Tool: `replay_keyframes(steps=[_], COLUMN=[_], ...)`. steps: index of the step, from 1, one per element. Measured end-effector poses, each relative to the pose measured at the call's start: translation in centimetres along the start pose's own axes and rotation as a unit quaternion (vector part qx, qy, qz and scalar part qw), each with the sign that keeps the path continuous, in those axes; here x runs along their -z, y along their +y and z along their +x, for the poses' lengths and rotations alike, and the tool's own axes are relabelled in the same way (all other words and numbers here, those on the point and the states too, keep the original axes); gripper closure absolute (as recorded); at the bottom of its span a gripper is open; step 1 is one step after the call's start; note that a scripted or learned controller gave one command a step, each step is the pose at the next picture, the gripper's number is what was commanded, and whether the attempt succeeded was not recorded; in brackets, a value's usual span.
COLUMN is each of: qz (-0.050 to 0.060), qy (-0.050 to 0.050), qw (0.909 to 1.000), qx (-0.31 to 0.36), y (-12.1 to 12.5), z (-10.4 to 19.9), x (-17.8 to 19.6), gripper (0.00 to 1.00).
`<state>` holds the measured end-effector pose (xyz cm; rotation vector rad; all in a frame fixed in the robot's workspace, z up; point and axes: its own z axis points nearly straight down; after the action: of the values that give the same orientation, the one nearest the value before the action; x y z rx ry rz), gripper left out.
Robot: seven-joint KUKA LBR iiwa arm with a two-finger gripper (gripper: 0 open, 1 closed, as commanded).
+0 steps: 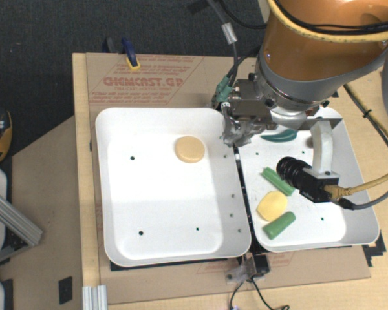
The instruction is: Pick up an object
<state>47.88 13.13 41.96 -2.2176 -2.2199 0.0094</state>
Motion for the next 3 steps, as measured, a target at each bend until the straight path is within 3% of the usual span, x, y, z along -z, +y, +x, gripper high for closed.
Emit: replay_keyframes(steps=[1,2,3], qz=[-0.003,-0.004,-0.003], qy=[0.001,0.001,0.001], qw=[1.0000,1.0000,1.0000], qx=[0.000,0.000,0.000], y=[0.0,0.1,0.1], z=[0.0,0.0,0.0], x=[0.3,1.3,1.3], gripper=[0.00,1.00,0.00])
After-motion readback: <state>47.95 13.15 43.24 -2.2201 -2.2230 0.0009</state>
